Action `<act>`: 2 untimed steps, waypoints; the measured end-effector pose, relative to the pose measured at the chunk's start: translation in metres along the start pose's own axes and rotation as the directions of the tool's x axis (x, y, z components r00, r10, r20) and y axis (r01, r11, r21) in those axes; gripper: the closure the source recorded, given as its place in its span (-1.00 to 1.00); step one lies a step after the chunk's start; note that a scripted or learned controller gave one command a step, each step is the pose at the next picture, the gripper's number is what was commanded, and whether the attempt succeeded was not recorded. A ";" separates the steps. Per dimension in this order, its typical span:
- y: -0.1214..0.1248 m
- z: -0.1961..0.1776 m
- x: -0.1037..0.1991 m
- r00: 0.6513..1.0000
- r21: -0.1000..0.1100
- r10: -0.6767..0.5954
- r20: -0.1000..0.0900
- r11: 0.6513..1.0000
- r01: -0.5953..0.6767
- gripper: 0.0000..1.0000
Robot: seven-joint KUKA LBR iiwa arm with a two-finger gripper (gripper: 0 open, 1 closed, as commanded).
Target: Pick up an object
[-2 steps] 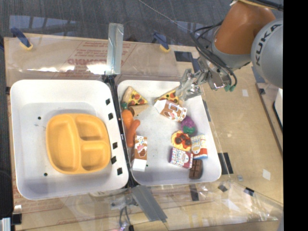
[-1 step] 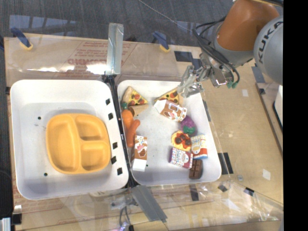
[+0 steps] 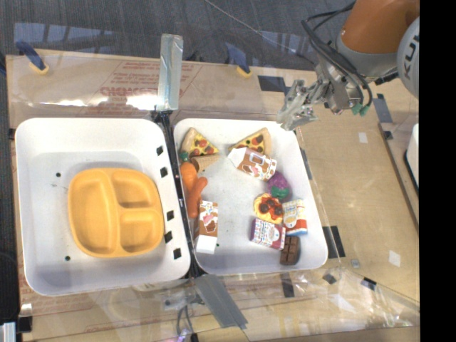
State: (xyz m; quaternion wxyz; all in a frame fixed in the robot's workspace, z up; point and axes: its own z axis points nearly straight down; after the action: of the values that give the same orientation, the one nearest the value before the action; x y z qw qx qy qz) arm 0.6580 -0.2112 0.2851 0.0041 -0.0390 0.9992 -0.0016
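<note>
The right bin (image 3: 235, 258) holds several toy foods: two pizza slices (image 3: 198, 145) (image 3: 255, 142), a small milk carton (image 3: 255, 164), an orange carrot (image 3: 190, 188), a purple grape bunch (image 3: 278, 184), a round tart (image 3: 268, 206), small snack boxes (image 3: 267, 234) and a chocolate bar (image 3: 289, 250). My gripper (image 3: 293, 111) hangs above the bin's far right corner, up and right of the nearer pizza slice. Its fingers are spread apart with nothing between them.
The left bin (image 3: 43, 148) holds a yellow divided tray (image 3: 114, 210). A metal clip post (image 3: 169, 70) stands at the back between the bins. Clear plastic sheeting covers the brown bench (image 3: 356, 191) around them. The arm's orange band (image 3: 381, 9) fills the top right.
</note>
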 end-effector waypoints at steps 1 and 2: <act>0.003 0.010 0.000 0.983 -0.004 -0.182 -0.005 0.983 0.182 1.00; 0.004 0.038 0.000 0.937 -0.006 -0.350 -0.005 0.937 0.350 1.00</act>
State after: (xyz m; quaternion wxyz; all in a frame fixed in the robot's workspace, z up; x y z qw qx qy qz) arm 0.6581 -0.2077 0.2472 0.0005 -0.2158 0.9764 0.0000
